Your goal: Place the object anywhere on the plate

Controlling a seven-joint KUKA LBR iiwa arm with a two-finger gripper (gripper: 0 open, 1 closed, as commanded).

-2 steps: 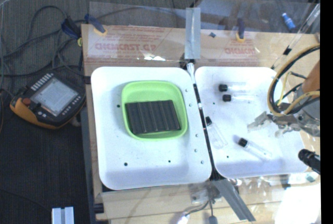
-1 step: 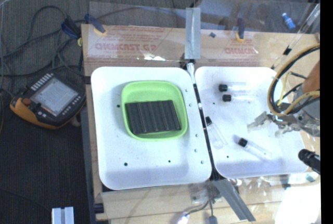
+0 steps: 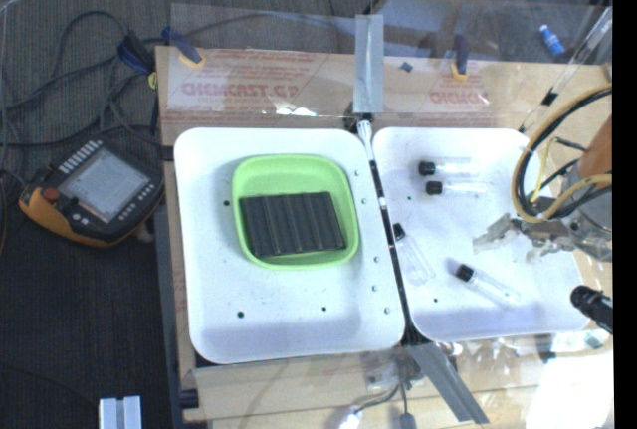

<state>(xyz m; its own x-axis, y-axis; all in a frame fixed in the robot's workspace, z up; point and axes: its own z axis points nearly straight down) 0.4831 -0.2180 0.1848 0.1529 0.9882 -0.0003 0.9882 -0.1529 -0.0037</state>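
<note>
Looking down on the tabletop (image 3: 269, 89): two shallow white bins side by side.

Left bin (image 3: 199, 248): one green plate (image 3: 249, 180), square with rounded corners, holding a dark ribbed slab (image 3: 292, 224) that lies flat within its rim.

Right bin (image 3: 448, 313): several clear vials with black caps, lying loose. Two sit near the top (image 3: 444, 165) (image 3: 450, 186), one by the dividing edge (image 3: 410, 249), one lower down (image 3: 481, 282), well apart from the plate.

Pincer (image 3: 518, 230): at the right bin's right side, above its floor; whether open or closed cannot be told. Nothing seen between its fingers.

Teach pendant (image 3: 95, 193): on the floor, left of the tabletop.
</note>
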